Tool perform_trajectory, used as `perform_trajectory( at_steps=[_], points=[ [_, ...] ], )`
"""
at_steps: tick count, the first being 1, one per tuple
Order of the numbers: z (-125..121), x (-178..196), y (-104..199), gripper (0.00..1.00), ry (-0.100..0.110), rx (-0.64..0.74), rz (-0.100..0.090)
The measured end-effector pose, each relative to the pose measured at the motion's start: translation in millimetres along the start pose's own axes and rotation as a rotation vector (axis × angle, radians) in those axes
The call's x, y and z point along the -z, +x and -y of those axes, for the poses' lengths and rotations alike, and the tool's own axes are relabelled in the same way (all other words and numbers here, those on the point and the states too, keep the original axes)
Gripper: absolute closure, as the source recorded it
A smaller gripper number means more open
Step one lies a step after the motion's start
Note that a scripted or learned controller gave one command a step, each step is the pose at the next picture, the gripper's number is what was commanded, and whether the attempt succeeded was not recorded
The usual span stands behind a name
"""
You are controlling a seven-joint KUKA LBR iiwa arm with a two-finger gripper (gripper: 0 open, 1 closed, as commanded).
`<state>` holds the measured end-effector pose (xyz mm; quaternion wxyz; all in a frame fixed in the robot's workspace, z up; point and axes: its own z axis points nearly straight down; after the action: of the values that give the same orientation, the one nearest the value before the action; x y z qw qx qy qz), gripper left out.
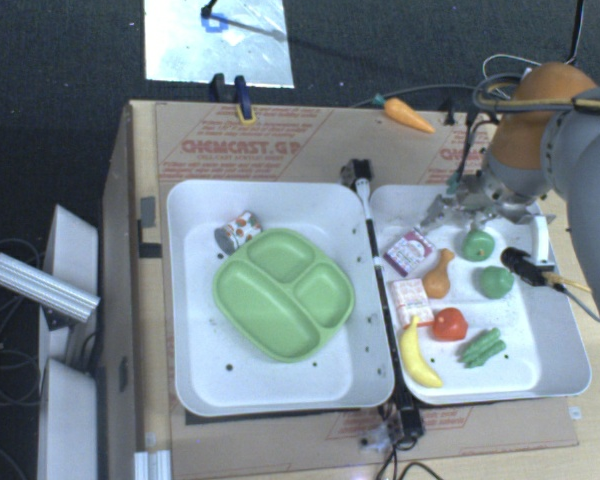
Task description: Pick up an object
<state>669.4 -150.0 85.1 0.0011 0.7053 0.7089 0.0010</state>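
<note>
The gripper (458, 204) hangs low over the far end of the right bin (560, 368), at the end of the grey arm (580, 158) that comes in from the right. Its metal parts are blurred and tangled in cables here, so whether it is spread or closed, and whether anything sits in it, I cannot tell.

Taking the gripper as the landmark, the nearest candidate is the green apple-like fruit (477, 243), just below it and slightly to the right, round and with no long axis to match. A second green round piece (496, 282) lies further along the same line. Below and to the left of the gripper sits the pink-and-white packet (408, 252), and beside that the orange drumstick-like piece (438, 274), its long axis running up and down the picture. Well below the gripper lie the red tomato (449, 323), the yellow banana (417, 355) and the green ridged vegetable (481, 348).

The coming move probably turns on that short offset: the closest fruit lies a little nearer the camera than the gripper, so a small shift that way and a descent should meet it.
</note>
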Motion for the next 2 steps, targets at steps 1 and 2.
perform_trajectory(
  at_steps=[1,2],
  points=[
    [0.2,0.4,-11.8,0.0,0.0,-0.004,0.001],
    [0.1,0.5,-24.7,0.0,-0.001,-0.004,0.001]
  ],
)
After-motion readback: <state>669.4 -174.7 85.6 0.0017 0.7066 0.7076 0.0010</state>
